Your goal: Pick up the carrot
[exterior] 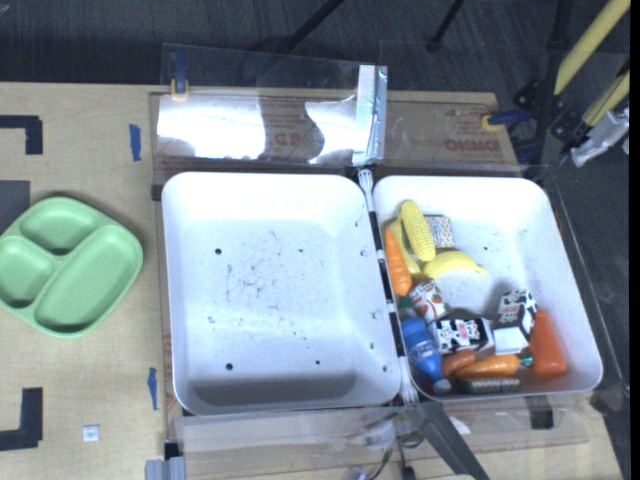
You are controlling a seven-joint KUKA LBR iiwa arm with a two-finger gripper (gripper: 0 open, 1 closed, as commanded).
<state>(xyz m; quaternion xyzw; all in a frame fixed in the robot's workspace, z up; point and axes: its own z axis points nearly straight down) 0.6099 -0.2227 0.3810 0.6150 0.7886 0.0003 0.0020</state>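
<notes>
The right bin (570,258) holds a pile of toy food. A long orange carrot (397,264) lies along the bin's left wall, beside a yellow corn cob (416,230). Two more orange carrot-like pieces are near the front: a thick one (547,346) at the right corner and a slimmer one (487,364) lying along the front wall. I cannot tell which of these is the named carrot.
Also in the right bin are a yellow banana-like piece (456,264), a blue bottle (421,348), cow-patterned small cartons (461,332) and a snack packet (440,232). The left bin (190,268) adjoins it. A green divided plate (66,265) sits far left on the bench.
</notes>
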